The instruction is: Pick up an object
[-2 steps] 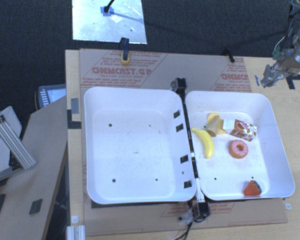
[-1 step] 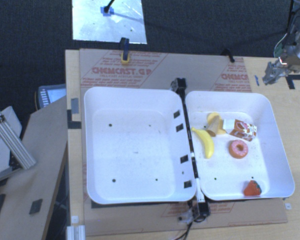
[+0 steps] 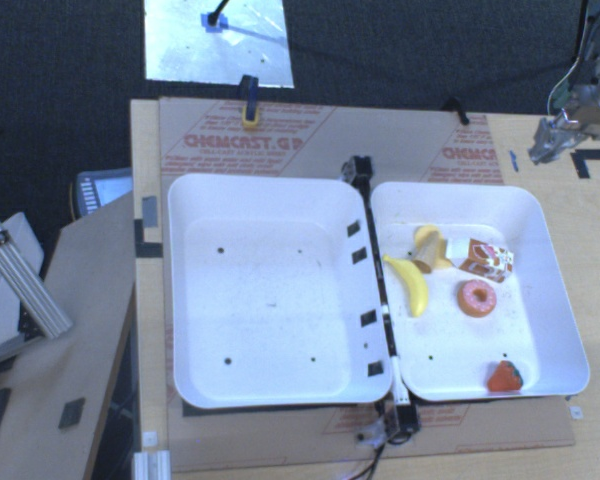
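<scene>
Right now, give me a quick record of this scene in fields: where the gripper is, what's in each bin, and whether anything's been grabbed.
gripper: above the bench's far right corner, outside both bins
right bin: holds banana, donut, small carton, strawberry, a yellow piece by the banana
left bin: bare white floor
held: nothing seen between the fingers
task state: pick not yet made
</scene>
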